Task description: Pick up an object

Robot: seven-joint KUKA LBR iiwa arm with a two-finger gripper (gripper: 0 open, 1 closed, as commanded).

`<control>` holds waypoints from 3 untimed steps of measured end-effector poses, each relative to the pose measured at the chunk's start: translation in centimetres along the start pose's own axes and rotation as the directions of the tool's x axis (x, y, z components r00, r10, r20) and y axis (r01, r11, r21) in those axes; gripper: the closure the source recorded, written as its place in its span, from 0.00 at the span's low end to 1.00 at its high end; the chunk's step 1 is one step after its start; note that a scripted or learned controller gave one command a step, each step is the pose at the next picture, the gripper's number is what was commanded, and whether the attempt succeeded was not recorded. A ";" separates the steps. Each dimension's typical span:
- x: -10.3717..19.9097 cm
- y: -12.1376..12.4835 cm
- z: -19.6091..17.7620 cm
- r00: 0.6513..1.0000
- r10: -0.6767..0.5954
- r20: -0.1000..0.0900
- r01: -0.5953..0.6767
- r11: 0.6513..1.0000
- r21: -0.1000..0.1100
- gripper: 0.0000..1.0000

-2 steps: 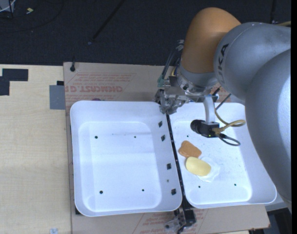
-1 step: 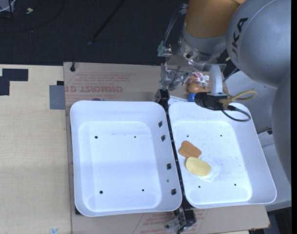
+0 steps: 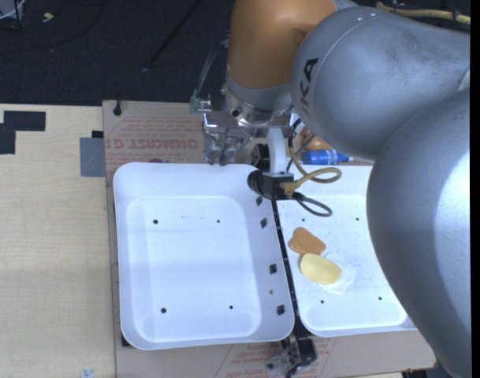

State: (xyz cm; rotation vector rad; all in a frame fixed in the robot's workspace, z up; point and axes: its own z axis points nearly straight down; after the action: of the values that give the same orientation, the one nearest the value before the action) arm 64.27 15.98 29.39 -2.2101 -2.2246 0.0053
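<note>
My gripper [image 3: 221,150] hangs over the far rim of the left bin [image 3: 123,250], near the divide between the two bins. The right bin [image 3: 370,294] holds a tan, flat piece [image 3: 306,241] and a yellow rounded piece [image 3: 321,269] on a bit of clear wrap, both near its left wall. A pair of scissors with dark looped handles [image 3: 299,189] lies at its far left corner, just right of the gripper. A blue object [image 3: 325,157] and something orange [image 3: 318,142] sit behind them, partly hidden by the arm.
The big grey arm [image 3: 397,132] with its orange band [image 3: 271,30] covers the right bin's far and right parts. A black clip strip [image 3: 273,268] joins the bins. Brown cardboard [image 3: 157,132] lies beneath, with the light wooden bench [image 3: 42,250] to the left.
</note>
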 end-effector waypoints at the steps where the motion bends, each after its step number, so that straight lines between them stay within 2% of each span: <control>1: -7.7 0.1 -3.4 1.000 0.012 0.003 -0.012 1.000 -0.007 1.00; 2: 2.4 -9.4 5.4 1.000 -0.002 0.001 0.002 1.000 0.010 1.00; 3: 1.8 -16.5 -4.3 1.000 0.004 -0.001 -0.004 1.000 -0.007 1.00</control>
State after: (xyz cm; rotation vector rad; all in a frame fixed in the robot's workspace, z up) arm 47.81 17.62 33.76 -2.2179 -2.2225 -0.0036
